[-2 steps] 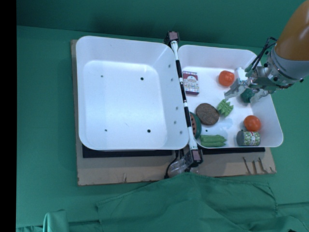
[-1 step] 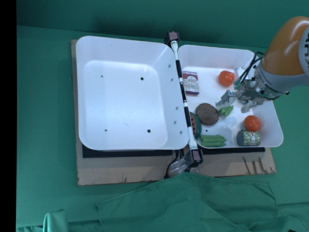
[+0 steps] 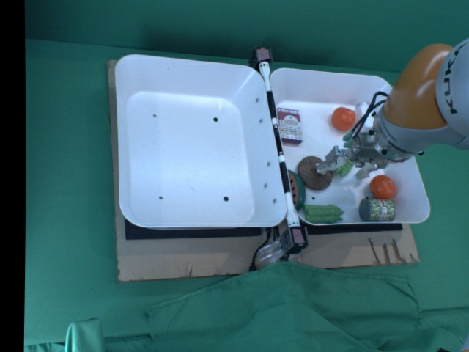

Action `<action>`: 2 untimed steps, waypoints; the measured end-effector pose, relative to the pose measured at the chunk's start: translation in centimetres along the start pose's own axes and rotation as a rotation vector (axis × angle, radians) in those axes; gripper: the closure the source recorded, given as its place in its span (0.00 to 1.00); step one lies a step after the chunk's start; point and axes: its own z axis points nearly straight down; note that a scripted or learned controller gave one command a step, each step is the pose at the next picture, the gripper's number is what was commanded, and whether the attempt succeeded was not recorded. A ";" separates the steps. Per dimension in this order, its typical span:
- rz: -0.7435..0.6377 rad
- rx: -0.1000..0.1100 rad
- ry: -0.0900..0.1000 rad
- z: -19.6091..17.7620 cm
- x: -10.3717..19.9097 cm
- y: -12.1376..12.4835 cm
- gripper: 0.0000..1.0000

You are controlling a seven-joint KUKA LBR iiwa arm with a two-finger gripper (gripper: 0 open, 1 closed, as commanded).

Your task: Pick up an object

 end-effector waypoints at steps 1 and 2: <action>0.003 -0.011 -0.004 -1.5 -0.2 0.2 1.00; -0.001 -0.002 -0.004 -7.4 -1.0 1.1 1.00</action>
